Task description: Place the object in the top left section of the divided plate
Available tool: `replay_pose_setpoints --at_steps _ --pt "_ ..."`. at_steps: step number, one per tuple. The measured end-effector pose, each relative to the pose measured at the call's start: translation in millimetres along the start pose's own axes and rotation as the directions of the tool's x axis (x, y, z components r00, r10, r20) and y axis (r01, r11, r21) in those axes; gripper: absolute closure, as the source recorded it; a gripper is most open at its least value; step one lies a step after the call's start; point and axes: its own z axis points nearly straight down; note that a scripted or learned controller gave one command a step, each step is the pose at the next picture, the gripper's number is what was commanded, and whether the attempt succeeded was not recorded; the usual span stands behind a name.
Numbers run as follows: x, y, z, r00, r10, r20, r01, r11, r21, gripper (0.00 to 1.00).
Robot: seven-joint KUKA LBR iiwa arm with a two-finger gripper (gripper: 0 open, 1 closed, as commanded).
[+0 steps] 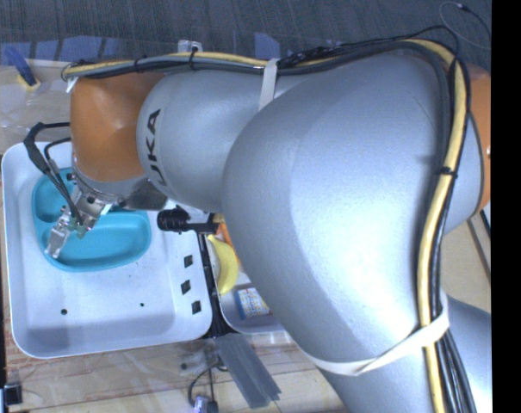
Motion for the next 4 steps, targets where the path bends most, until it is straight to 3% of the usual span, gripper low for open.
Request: replay_pose_setpoints --at_steps 1,2,3,4 --pt "-50 -24 -120 1.0 0.028 0.002 -0.028 1.0 -0.003 0.0" --pt "-50 -24 -127 1.0 0.024 0.0 -0.024 1.0 0.001 1.0" --pt "-49 -23 -135 1.0 0.022 -0.001 -0.022 1.0 0.003 1.0" --pt "7 -112 -111 0.997 -0.079 0.0 0.079 0.997 -0.001 1.0"
